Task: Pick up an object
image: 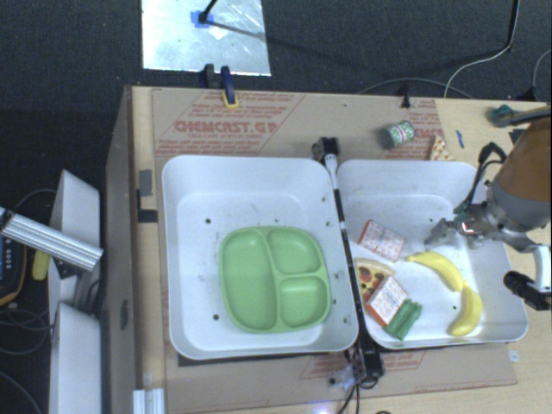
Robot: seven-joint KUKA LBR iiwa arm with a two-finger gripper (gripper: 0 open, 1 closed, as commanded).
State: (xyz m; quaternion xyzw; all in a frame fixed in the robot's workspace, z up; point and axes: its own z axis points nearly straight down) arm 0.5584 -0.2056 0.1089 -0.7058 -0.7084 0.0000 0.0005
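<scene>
The right bin [414, 188] holds two yellow bananas, one [440, 268] near the middle and one [467, 311] by the front right corner. It also holds a red-and-white packet [381, 240], a pizza slice toy [371, 276], a second red packet [387, 298] and a green piece [402, 317]. My gripper [453, 228] hangs low over the right bin's right half, just behind the middle banana. No object shows between its tips.
The left bin [198, 188] bears a green divided plate [274, 279]. On the bench behind the right bin lie a small green-and-white can [399, 133] and a waffle-like piece [438, 147]. The arm's grey body [526, 184] covers the right bin's right wall.
</scene>
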